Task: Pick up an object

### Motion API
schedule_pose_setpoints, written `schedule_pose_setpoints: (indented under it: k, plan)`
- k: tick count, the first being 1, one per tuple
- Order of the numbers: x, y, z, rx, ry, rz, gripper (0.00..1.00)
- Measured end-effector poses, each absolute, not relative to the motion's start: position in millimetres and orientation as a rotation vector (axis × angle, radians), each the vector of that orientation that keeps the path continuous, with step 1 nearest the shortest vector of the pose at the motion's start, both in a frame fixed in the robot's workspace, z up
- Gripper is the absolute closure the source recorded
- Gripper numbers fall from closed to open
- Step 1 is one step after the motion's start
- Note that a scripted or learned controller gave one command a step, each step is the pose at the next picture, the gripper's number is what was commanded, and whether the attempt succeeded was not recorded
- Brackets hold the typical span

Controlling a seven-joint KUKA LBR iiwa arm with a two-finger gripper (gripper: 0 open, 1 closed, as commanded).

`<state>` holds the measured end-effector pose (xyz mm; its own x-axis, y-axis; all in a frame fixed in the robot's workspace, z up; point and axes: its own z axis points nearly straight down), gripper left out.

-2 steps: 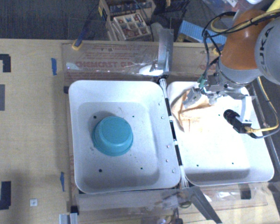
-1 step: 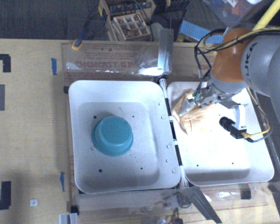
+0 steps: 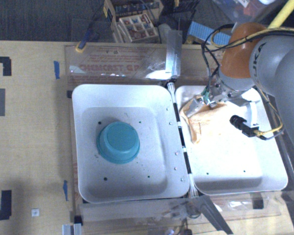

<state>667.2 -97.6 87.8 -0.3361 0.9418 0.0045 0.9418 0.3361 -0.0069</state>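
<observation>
Now the gripper (image 3: 209, 98) is down in the right bin (image 3: 245, 180) over a tan sheet-like item (image 3: 198, 121); can't tell finger state. Next: close and lift.

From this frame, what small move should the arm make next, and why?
Probably a short, slow lift straight up. The tool sits low at the upper left corner of the right bin, right at the top end of a tan, crumpled object. A small rise would show whether the object comes along. The blue bowl sits apart in the left bin.

Bright overhead glare whitens both bins (image 3: 88, 102); soft focus.
</observation>
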Motion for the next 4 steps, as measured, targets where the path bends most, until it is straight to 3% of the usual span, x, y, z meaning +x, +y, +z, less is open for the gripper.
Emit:
schedule_pose_setpoints:
  k: [1, 2, 3, 4]
  plan:
    - [607.7, -110, 90, -1.746, -2.624, -0.010, 0.00]
    - [609.6, -113, 98, -1.758, -2.622, -0.014, 1.00]
    - [609.5, -114, 98, -1.758, -2.622, -0.014, 0.00]
    - [610.2, -116, 106, -1.765, -2.618, -0.015, 1.00]
